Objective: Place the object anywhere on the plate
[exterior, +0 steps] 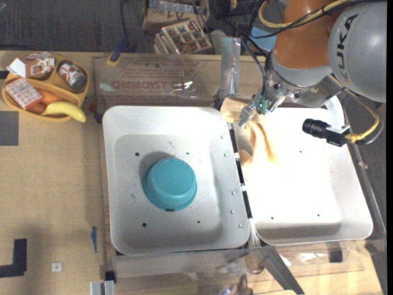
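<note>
My gripper (254, 110) hangs over the near-left corner of the right bin (319, 226), above a tan, orange-streaked object (263, 141) lying by the bins' divide; its grip I cannot tell. The teal plate (171, 183) sits in the left bin (123, 128), well apart.

The light wooden bench (49, 183) carries two shallow white plastic bins side by side: the left bin (123, 128) and the right bin (344, 195), touching along their inner edges. At the bench's far left corner sits a yellow tray of toy food (43, 91). A clear plastic sheet (159, 85) lies along the far edge.
</note>
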